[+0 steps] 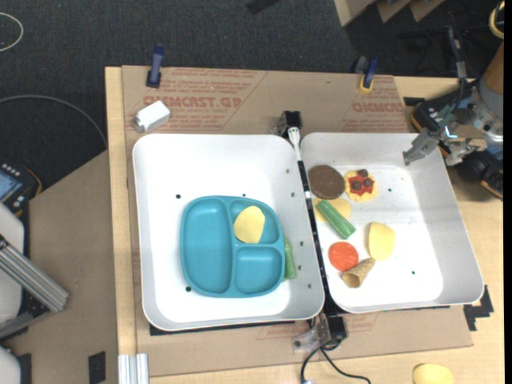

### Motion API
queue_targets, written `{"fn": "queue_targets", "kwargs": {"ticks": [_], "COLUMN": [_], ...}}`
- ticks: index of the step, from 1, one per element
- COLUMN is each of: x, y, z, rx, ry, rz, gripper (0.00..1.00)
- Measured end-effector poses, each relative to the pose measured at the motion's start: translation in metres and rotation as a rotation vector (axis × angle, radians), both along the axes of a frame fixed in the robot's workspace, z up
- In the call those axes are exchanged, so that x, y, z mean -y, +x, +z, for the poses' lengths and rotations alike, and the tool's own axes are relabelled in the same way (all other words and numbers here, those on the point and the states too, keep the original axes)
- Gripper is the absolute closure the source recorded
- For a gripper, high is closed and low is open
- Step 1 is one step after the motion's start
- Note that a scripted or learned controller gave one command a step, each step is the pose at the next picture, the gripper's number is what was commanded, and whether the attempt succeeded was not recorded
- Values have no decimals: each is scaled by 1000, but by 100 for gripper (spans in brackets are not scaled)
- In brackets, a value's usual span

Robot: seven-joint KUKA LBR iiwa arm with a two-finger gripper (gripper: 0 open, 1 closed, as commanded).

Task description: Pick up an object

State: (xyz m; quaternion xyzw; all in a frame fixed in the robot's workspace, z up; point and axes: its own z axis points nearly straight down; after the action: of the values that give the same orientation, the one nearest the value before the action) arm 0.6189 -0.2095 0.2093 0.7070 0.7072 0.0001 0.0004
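Small, light, rigid yellow plastic toy wedge [381,240] in right white bin [448,214], graspable across flat sides; tool [418,151] aperture indeterminable.

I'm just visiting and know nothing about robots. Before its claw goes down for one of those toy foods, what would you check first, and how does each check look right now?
1. Claw carrying nothing: ok, nothing between its fingers.
2. Claw over the right bin: ok, near its upper right corner.
3. Pieces within that bin: ok, brown disc, green stick, red disc, cone.
4. Room around a target: not ok, the pieces crowd the bin's left side; the yellow wedge sits most apart.
5. Claw opening wide enough: cannot tell.
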Motion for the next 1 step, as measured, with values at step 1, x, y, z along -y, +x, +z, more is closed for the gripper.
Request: {"fn": "queue_targets", "kwargs": {"ticks": [1], "x": [-28], "y": [-74], "z": [-77], "rx": [-14], "ry": [6], "rz": [-1], "gripper": [0]}}
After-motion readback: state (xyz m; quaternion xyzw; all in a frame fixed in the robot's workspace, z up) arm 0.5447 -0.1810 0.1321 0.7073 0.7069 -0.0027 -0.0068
